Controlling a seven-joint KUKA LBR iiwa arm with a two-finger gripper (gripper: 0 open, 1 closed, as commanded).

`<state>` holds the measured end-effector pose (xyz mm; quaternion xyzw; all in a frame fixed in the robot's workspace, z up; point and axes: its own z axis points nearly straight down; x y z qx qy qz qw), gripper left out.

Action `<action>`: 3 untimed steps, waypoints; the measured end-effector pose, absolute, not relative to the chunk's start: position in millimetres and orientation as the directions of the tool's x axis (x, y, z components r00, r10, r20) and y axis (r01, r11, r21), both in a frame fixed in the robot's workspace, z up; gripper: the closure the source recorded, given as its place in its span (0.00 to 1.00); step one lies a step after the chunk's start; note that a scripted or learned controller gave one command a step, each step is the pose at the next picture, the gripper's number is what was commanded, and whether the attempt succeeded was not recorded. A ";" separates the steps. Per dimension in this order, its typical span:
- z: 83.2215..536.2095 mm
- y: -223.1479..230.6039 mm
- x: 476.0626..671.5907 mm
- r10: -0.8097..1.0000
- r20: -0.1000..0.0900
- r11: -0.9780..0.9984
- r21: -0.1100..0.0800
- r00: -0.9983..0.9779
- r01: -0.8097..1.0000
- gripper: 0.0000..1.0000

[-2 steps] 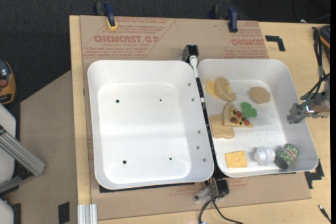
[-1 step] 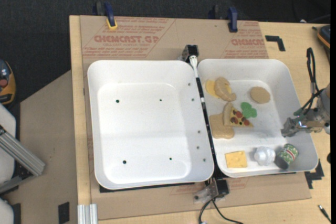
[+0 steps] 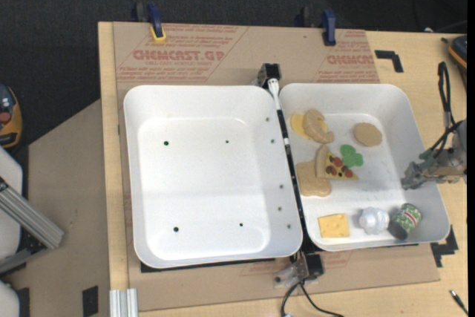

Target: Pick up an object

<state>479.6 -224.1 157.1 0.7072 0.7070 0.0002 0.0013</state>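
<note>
We read step as approach, nothing lifted yet. Tool (image 3: 415,176) sits low at right bin (image 3: 386,96) right edge; we cannot tell its opening or hold. Nearest object, green-white can (image 3: 406,218), lies just below. Next: centre over can, descend.

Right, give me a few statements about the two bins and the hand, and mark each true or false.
1. The objects all lie in the right bin. True.
2. The yellow cheese square lies at the far edge of its bin. False: it lies near the front edge.
3. The hand is at the right bin's right side. True.
4. The green can stands in the left bin. False: it lies in the right bin's front right corner.
5. The round cookie touches the cheese square. False: they lie well apart.
</note>
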 end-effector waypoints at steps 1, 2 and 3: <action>188.2 -224.0 495.5 1.000 -0.003 0.002 0.005 -0.002 1.000 1.00; 154.5 -223.6 478.0 1.000 0.002 -0.001 -0.004 0.001 1.000 1.00; 166.9 -224.1 479.7 1.000 -0.002 0.000 0.002 0.000 1.000 1.00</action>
